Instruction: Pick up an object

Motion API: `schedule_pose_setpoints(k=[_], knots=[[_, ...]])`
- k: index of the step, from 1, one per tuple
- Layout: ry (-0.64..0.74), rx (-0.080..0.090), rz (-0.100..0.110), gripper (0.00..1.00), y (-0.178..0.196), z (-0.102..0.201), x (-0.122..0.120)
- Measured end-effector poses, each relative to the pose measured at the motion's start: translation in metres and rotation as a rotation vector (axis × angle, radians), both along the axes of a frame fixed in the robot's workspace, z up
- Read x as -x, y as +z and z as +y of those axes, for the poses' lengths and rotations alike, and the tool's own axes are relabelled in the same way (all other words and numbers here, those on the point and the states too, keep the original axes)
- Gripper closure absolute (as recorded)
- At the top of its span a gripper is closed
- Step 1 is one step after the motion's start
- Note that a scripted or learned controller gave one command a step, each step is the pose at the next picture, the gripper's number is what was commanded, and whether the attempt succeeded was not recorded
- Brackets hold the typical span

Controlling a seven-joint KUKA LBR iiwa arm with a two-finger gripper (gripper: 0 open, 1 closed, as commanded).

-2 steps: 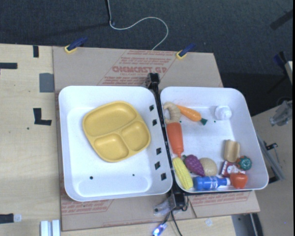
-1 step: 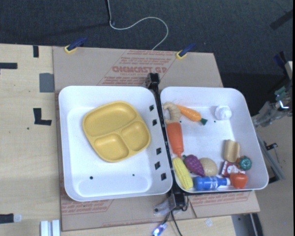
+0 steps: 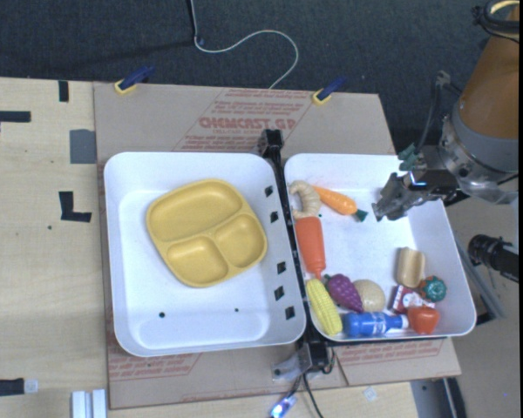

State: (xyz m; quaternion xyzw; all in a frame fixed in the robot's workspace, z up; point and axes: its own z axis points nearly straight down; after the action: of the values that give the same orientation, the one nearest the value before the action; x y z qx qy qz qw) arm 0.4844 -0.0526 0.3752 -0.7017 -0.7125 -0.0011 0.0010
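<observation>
The right bin (image 3: 436, 233) holds several toy foods: a small orange carrot (image 3: 336, 200) and a cream piece (image 3: 306, 198) at the back, a large orange carrot (image 3: 311, 244), yellow corn (image 3: 323, 306), a purple piece (image 3: 343, 292), a blue bottle (image 3: 371, 325), a tan piece (image 3: 409, 266) and a red piece (image 3: 424, 320). My gripper (image 3: 390, 203) hangs over the back right of this bin, just right of the small carrot. Nothing shows between its fingers.
The left bin (image 3: 131, 233) holds a yellow divided plate (image 3: 207, 232). Black clips (image 3: 271, 142) join the two bins along the middle wall. Both bins rest on a cardboard sheet (image 3: 235, 116). A white cable (image 3: 244, 46) loops behind.
</observation>
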Motion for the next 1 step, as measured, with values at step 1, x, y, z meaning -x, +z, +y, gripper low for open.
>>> schedule_pose_setpoints(k=[1], knots=[[-0.009,0.002,0.009,1.0,-0.0681,0.0555,0.0018]])
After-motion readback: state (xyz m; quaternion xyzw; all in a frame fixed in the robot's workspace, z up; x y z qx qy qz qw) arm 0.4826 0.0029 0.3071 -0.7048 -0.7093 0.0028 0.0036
